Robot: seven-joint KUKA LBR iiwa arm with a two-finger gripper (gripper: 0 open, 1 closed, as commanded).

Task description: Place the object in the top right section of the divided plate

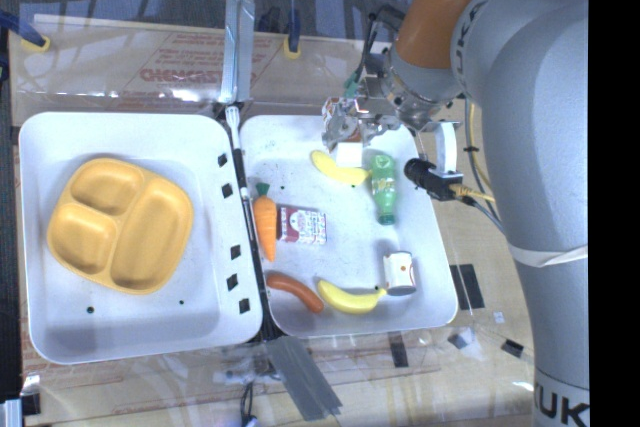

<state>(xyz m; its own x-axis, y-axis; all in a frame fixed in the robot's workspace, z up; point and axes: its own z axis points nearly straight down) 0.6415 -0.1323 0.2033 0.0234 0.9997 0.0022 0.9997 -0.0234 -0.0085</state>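
A bulky grey arm (530, 115) with an orange band (435, 10) above the wrist, dark cables along it, and white lettering, apparently "KU", at its base.

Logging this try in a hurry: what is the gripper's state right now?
Gripper: low over the top of the right bin, just above a banana; whether it is open, closed or holding anything cannot be told.

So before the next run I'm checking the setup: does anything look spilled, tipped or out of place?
Nothing looks spilled or broken. The green bottle and the small white cup lie on their sides in the right bin, and the yellow divided plate sits turned at an angle in the left bin.
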